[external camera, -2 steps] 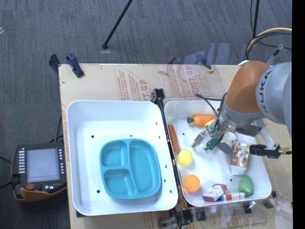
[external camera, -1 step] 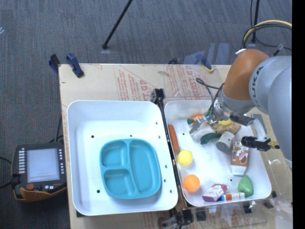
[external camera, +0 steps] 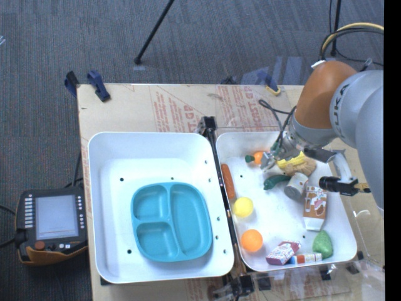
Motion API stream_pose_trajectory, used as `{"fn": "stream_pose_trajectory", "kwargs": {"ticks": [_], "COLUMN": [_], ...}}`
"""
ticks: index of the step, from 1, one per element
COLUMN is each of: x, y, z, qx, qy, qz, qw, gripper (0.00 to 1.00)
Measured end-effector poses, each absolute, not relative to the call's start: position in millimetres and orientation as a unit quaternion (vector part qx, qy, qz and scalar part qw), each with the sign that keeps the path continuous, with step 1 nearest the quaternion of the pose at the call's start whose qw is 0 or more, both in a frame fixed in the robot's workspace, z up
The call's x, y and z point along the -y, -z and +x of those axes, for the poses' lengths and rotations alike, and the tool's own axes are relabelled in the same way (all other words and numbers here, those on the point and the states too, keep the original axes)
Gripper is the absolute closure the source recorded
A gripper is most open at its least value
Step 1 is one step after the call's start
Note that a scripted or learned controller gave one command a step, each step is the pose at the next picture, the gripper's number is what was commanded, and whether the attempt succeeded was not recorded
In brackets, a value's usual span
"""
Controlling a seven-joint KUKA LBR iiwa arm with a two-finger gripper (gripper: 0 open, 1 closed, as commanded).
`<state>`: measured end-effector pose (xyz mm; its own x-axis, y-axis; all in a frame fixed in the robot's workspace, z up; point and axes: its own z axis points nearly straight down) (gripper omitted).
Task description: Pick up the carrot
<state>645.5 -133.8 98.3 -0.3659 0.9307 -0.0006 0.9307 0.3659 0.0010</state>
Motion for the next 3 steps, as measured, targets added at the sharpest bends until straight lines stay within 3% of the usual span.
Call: {"fn": "stream_pose_trajectory", "kwargs": {"ticks": [1, 2, 3], "x": [140, 140, 139], "y": [-86, -87, -88], "z": [600.3, 601.1, 644.9], "qx": [-0.822, -0.822, -0.767], "qy": [0.0008, 0.0002, -0.0005], "qz": [0.57, 0.57, 0.642], "qw": [-0.002, -0.001, -0.001], "gripper": [1.0, 0.0, 0.0]}}
